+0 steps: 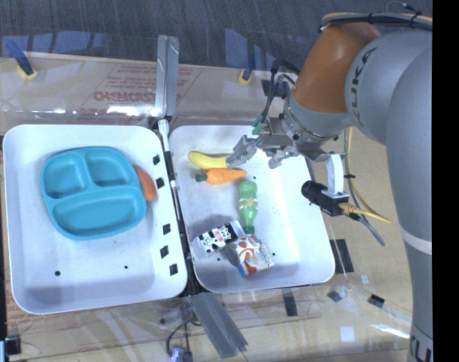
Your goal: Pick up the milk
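The milk [217, 237] is a small carton with black-and-white cow patches, lying on its side near the front of the right bin [305, 236]. My gripper [260, 154] hangs over the back of that bin, above the yellow banana [207, 159] and the carrot [225, 176]. Its fingers are spread open with nothing between them. The milk lies well in front of the gripper and a little to its left, apart from it.
A red-and-white carton [252, 256] touches the milk on its right. A green bottle [247, 204] lies between the carrot and the cartons. The left bin [33, 277] holds a blue divided plate [93, 191] with an orange item [147, 185] at its right edge.
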`<state>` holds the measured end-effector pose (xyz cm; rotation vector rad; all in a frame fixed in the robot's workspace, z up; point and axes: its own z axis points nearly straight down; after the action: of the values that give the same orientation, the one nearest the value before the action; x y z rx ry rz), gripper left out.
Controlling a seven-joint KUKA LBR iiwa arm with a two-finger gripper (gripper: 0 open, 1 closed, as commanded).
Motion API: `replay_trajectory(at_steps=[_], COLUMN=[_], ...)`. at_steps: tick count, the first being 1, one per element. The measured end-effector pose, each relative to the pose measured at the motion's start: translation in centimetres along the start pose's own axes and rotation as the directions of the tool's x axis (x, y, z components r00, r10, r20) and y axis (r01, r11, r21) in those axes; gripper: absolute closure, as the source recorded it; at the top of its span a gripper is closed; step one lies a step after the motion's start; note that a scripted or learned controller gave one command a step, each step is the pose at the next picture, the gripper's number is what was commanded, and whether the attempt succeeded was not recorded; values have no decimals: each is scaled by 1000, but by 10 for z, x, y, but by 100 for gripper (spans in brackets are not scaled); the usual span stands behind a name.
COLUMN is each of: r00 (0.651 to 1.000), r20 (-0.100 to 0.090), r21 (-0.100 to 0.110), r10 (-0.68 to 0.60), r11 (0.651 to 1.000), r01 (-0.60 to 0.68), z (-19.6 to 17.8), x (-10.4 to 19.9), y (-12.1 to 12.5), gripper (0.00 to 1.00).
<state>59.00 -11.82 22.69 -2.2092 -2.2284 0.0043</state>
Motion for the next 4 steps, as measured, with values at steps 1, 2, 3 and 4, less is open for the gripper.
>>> replay_trajectory(at_steps=[1,2,3,4], r00=[934,944,933,933], r20=[1,2,0,1], r21=[-2,-4,-1,-1], r10=[-356,-330,-360,-360], r11=[934,944,933,933], r01=[356,330,360,360], z=[136,-12,89,89], x=[-1,29,11,11], y=[-56,-75,-114,-113], gripper=[0,0,0,0])
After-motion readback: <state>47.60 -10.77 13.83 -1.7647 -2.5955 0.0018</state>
